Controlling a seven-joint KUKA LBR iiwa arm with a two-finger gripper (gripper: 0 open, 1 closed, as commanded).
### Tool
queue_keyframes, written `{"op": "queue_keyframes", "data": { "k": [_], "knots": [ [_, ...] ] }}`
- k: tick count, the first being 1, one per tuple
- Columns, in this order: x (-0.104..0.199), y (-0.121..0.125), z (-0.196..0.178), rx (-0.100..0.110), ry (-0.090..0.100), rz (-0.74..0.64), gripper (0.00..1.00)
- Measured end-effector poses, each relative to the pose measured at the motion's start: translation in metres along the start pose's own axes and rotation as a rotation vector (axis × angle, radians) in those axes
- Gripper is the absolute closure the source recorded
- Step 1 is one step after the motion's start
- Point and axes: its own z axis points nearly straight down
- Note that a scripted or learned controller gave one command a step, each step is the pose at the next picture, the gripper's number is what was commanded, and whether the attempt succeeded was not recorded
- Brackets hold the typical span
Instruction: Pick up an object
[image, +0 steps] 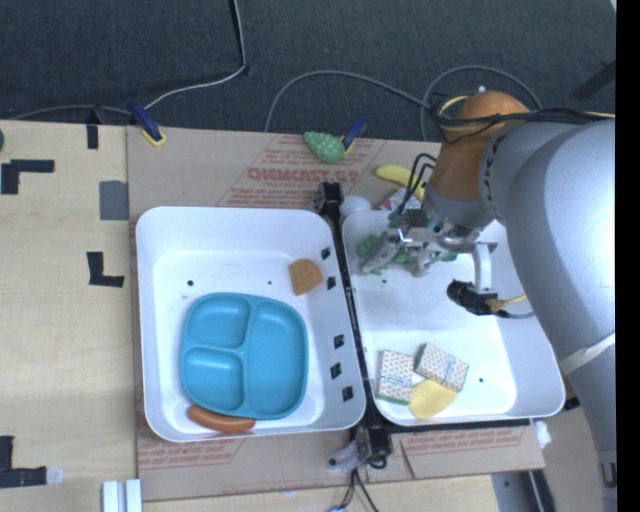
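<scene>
Gripper (400, 250) low in the right bin's (520, 395) upper part, over a green object (372, 250).

The step in hand looks like the reach or grasp itself: the tool sits at the bin floor in the upper middle of the frame, touching or just beside the green thing, which is small, blurred and partly hidden. Whether the jaws are open or closed I cannot tell. Next it would need to close on the piece and lift straight up, clear of the divider. Other candidates lie well apart: two checked blocks (415, 370) and a yellow piece (430, 400) at lower right; a blue plate (245, 355), a sausage (220, 420) and a brown bit (305, 275) in the left bin (165, 240).
</scene>
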Motion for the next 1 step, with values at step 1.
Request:
{"op": "queue_keyframes", "data": {
  "k": [1],
  "knots": [
    [0.0044, -0.0004, 0.0006, -0.005, -0.012, 0.003, 0.0]
  ]
}}
